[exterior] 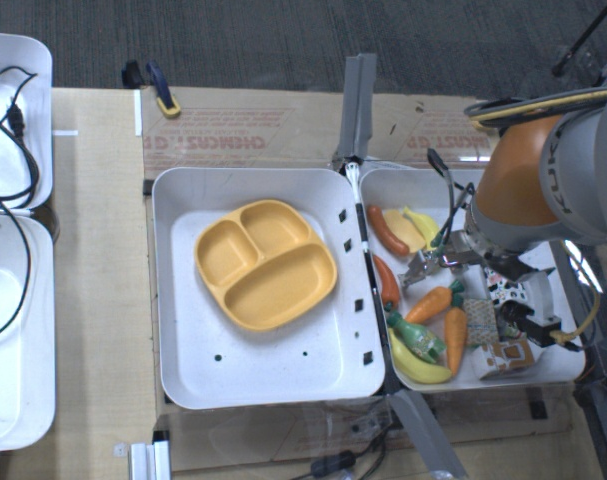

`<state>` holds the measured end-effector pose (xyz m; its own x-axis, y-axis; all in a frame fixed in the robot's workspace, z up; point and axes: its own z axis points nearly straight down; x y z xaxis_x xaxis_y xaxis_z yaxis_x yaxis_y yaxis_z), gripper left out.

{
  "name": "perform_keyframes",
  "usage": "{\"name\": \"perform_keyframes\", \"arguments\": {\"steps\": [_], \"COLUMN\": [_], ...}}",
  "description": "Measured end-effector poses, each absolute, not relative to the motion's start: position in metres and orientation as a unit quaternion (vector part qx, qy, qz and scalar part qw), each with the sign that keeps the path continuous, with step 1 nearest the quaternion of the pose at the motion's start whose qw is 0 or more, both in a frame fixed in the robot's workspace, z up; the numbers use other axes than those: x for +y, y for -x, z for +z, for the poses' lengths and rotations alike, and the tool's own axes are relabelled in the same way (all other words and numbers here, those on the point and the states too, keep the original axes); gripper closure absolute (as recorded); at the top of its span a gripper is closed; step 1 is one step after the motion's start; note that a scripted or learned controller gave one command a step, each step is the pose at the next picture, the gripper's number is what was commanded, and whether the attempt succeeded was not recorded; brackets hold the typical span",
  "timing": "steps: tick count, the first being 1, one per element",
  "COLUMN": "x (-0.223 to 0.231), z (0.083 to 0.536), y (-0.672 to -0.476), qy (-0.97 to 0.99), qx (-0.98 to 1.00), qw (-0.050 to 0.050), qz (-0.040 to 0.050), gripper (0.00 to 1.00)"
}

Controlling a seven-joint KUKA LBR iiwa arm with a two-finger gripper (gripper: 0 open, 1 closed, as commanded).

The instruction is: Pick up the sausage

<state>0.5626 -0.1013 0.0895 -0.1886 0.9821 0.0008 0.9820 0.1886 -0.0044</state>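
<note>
- Landmark: yellow three-compartment plastic plate (267,263) lay in the left white bin (178,368).
- Reddish-orange sausage (388,231) lay right of that plate, in the right bin.
- Metal two-finger gripper (420,267) hovered beside the sausage; opening could not be determined.

Glossy smooth plastic: sausage (389,231), yellow divided plate (266,264). Matt white plastic: left bin (183,298). Printed brown cardboard over table (243,128). Bare metal: gripper (419,266).

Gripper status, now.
Gripper: low in the right bin beside the sausage; open or shut cannot be told.
</note>
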Motion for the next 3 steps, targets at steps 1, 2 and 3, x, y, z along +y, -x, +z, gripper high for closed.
{"name": "perform_keyframes", "arguments": {"steps": [1,2,3], "x": [-0.102,-0.093,-0.104], "z": [0.089,0.089,0.09], "y": [-0.547,-0.59,-0.646], "qy": [0.729,0.751,0.818], "qx": [-0.685,-0.66,-0.576], "qw": [0.002,0.001,0.001], "qz": [0.002,0.0023,0.0025], "gripper": [0.0,0.0,0.0]}}
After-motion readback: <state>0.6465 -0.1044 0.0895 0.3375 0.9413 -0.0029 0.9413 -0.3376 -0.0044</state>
